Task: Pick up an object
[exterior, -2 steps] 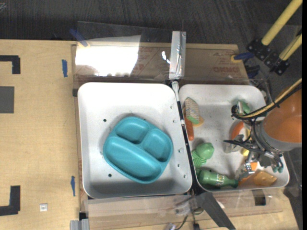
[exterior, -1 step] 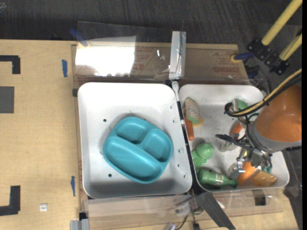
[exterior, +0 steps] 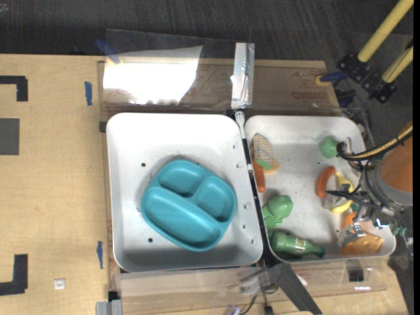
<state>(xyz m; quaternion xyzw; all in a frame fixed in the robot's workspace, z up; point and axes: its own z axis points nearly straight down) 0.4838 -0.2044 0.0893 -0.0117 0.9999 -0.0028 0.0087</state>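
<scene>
the bench (exterior: pixel 46 195) carries two shallow white bins side by side. the left bin (exterior: pixel 125 143) holds a teal divided plate (exterior: pixel 189 203), lying flat near the middle with its three compartments facing up. the right bin (exterior: pixel 298 136) holds a scatter of small toy foods: a corn cob (exterior: pixel 264 151) near the upper left corner by the wall between the bins, an orange carrot-like piece (exterior: pixel 260 178) just below it along that wall, a green leafy piece (exterior: pixel 279 209) lower down, and a green bottle (exterior: pixel 295 245) lying on its side near the front wall. a small green round piece (exterior: pixel 328 147) sits towards the upper right, an orange sausage-shaped piece (exterior: pixel 321 181) lies below it, with a yellow piece (exterior: pixel 341 205) just beside it, and an orange object (exterior: pixel 365 243) rests in the lower right corner. the arm, with its orange band (exterior: pixel 401 172), reaches in from the right over that bin's right side, and the gripper (exterior: pixel 357 225) sits low among cables above the yellow and orange items at the lower right. clutter hides its tip, so one cannot tell how it is set or whether it holds anything.
</scene>
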